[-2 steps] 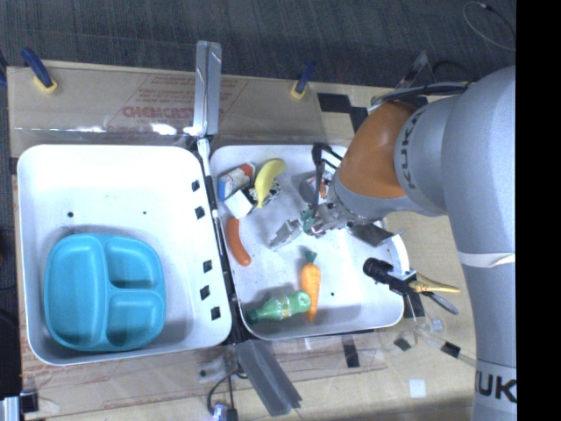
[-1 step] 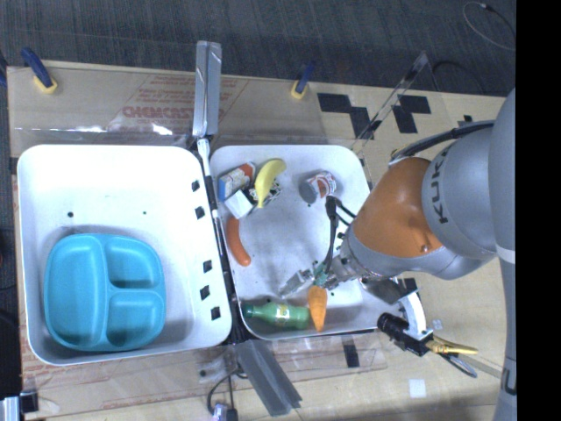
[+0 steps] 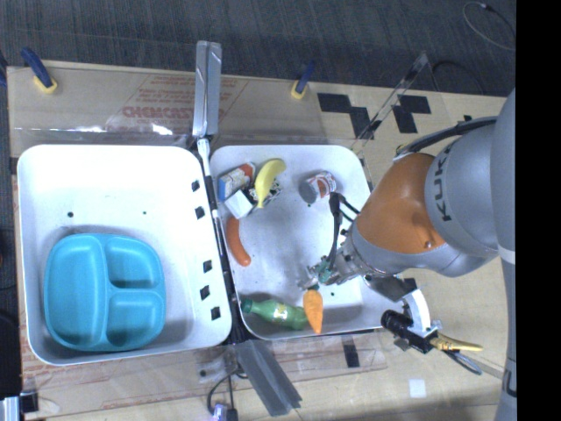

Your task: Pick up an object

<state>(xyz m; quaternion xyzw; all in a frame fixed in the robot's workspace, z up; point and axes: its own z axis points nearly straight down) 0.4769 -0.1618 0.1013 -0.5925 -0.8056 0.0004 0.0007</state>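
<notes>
The right bin (image 3: 351, 160) holds several items. A yellow banana (image 3: 267, 181) and a small white, red and blue carton (image 3: 235, 191) lie at its far left, and an orange-red sausage (image 3: 237, 241) lies along the left wall. A small tin (image 3: 317, 185) is at the back. A green bottle (image 3: 275, 313) and an orange carrot (image 3: 313, 310) lie by the near wall. My gripper (image 3: 319, 275) is low in this bin, just above the carrot's top end. The arm's grey and orange wrist (image 3: 399, 217) hides the bin's right side.
A blue divided plate (image 3: 103, 289) sits in the near part of the left bin (image 3: 105, 174). A metal divider (image 3: 207, 86) runs between the bins. Black tape marks (image 3: 372, 108) and a thin rod lie on the bench behind the right bin.
</notes>
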